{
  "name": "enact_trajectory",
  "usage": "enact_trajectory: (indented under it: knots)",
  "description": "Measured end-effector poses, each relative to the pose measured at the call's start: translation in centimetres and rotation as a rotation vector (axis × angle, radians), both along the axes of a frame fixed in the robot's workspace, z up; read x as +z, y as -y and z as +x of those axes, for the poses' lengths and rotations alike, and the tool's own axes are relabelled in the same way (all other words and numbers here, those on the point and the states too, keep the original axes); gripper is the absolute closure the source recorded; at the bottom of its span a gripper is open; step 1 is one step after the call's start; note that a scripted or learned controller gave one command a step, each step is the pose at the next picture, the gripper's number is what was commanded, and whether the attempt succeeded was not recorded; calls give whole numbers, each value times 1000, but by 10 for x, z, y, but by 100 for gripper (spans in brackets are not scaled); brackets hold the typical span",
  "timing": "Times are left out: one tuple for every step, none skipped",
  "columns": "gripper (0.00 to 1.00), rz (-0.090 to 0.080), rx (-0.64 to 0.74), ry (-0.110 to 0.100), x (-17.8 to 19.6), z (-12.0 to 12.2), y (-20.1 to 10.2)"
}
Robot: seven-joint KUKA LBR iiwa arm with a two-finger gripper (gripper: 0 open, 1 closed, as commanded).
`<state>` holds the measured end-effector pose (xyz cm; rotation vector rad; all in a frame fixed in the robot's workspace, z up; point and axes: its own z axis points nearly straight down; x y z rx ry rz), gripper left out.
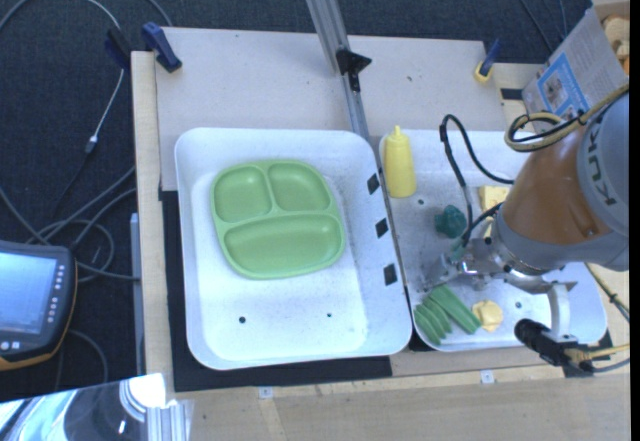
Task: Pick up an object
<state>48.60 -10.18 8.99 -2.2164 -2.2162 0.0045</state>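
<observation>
Yellow bottle (399, 163), teal lump (451, 221), green pods (446, 312) in right bin (425, 154).

arm (560, 199): enters from right, wrist bent down | pincer (455, 274): low, pointing left

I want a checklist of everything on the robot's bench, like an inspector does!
Surface: bench bears a left bin and a right bin.
Job's things: yellow bottle, teal lump, green bean toy, small yellow piece, all in the right bin.
Clutter: green divided plate in the left bin.
Grippers: tool low over the right bin; grip unclear.
Cables: black cable looping over the right bin.
Surroundings: blue clamp, screen.
</observation>
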Motion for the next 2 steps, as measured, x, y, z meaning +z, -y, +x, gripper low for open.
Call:
enact_trajectory:
  knots:
    - [100, -1, 0, 7, 13, 2, 0]
    - [100, -5, 1, 14, 75, 0, 5]
